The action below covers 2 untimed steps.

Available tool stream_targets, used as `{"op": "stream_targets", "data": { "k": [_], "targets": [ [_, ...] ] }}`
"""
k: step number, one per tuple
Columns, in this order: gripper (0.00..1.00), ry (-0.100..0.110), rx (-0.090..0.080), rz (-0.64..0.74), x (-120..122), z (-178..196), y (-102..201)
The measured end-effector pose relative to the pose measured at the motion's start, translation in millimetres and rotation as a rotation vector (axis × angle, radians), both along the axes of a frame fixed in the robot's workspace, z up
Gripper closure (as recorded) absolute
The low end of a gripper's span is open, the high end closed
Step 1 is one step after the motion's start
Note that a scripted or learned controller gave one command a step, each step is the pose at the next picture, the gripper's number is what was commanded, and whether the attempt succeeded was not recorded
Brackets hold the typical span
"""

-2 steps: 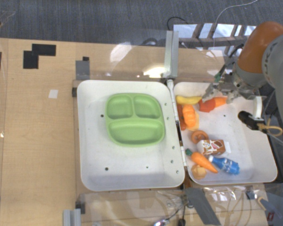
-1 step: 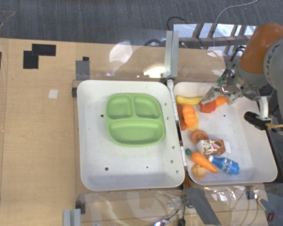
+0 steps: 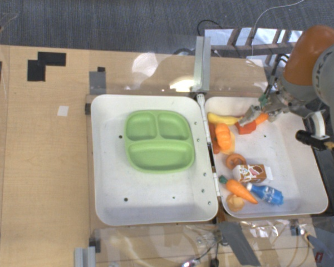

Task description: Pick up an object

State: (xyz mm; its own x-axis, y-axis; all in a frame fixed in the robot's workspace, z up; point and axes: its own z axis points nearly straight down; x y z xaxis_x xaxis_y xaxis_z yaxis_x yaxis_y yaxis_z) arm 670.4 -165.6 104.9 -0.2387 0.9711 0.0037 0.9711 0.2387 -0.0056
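Fingers of the gripper (image 3: 255, 117) grasp the upper end of an orange-red toy (image 3: 247, 126), lifting it above the right bin (image 3: 300, 171). Beside the toy lie a yellow banana (image 3: 222, 118) and an orange pepper (image 3: 225, 138). A green plate (image 3: 158, 141) sits in the left bin (image 3: 108, 166).

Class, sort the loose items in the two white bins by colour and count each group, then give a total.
Green: 1, the divided plate
Yellow: 1, the banana
Orange or red-orange: 5
Brown and white: 1, the carton
Blue: 1, the bottle
Total: 9
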Motion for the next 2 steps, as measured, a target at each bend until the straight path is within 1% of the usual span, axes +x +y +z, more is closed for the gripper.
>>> {"op": "stream_targets", "data": {
  "k": [1, 2],
  "targets": [
    [1.0, -0.013, -0.004, 0.004, 3.7, 15.9, 0.3],
    [0.0, -0.01, -0.003, 0.004, 3.0, 14.3, 0.9]
  ]
}}
